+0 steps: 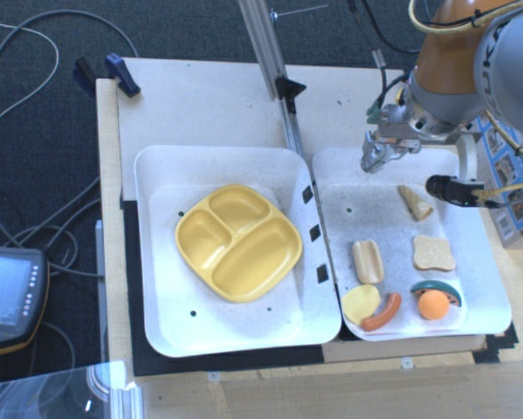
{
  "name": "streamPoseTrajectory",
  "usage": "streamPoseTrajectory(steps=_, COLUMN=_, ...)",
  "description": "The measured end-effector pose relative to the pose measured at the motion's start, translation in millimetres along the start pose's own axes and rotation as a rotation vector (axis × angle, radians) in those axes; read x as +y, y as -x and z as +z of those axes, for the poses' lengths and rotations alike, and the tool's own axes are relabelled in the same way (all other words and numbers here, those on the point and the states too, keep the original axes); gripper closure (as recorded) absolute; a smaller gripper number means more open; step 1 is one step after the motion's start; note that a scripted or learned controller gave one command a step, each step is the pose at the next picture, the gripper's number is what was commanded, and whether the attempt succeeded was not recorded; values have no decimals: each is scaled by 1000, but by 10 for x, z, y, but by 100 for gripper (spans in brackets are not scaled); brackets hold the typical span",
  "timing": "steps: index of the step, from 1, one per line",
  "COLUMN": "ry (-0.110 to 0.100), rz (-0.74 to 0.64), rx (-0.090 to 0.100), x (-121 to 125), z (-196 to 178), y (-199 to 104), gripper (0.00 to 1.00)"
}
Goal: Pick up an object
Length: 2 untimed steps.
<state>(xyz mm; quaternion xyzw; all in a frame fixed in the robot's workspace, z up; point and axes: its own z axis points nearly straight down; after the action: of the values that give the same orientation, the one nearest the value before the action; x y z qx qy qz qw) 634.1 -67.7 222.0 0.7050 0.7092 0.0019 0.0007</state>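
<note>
The grey two-finger gripper (376,157) is hanging with its fingers released and holding nothing above the far end of the right shallow white plastic bin (497,279), so it should be descending straight (not slanted) onto the small tan wedge-shaped food piece (415,202) lying just nearer in that bin.

pale bench (200,94) w/ two shallow white bins side by side: left bin (156,321), right bin (492,295); blue clamp (121,72) at far-left corner.
</note>
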Motion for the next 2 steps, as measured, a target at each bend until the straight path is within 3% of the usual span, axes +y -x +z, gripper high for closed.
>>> streamPoseTrajectory(steps=2, ry=0, rz=-1, rx=1, x=89, z=-110, y=-1030, gripper=100)
